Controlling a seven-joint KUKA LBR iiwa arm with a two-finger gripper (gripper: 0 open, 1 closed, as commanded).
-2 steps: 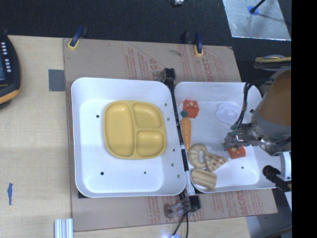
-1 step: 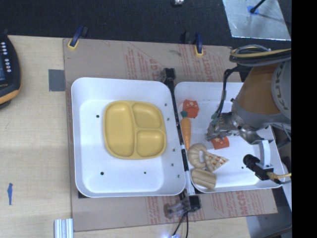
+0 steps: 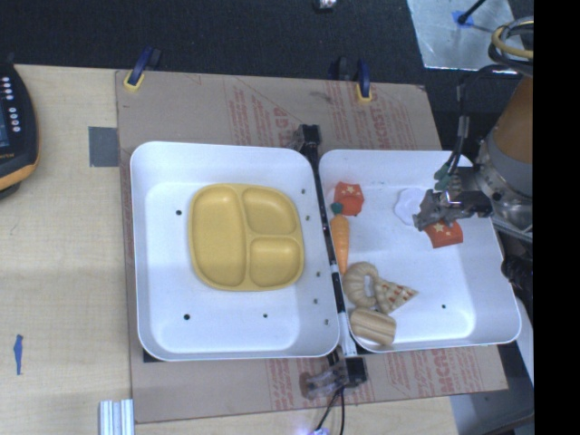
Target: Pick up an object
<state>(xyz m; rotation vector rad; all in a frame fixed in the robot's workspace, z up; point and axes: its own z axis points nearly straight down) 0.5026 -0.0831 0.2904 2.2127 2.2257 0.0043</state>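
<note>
Camera view: the end effector (image 3: pixel 441 208) hangs low over the right bin (image 3: pixel 471 329), near its far right side, with the arm coming in from the right edge. Directly beside and slightly below it in the picture lies a small red block (image 3: pixel 445 234), touching or almost touching the dark fingertips; whether the block sits between them cannot be told, nor whether the tips stand apart or together. The block is squat, with no marked long axis, so approach angle matters little. The nearest candidate for the pick is judged to be this block, a short drop toward the near rim from the tool.

Well apart, along the bin's left wall, lie an orange cube (image 3: pixel 349 198), a carrot (image 3: pixel 340 240) running far to near, and a cluster of pastries (image 3: pixel 370 299). The left bin (image 3: pixel 163 329) holds a yellow divided tray (image 3: pixel 246 236).
</note>
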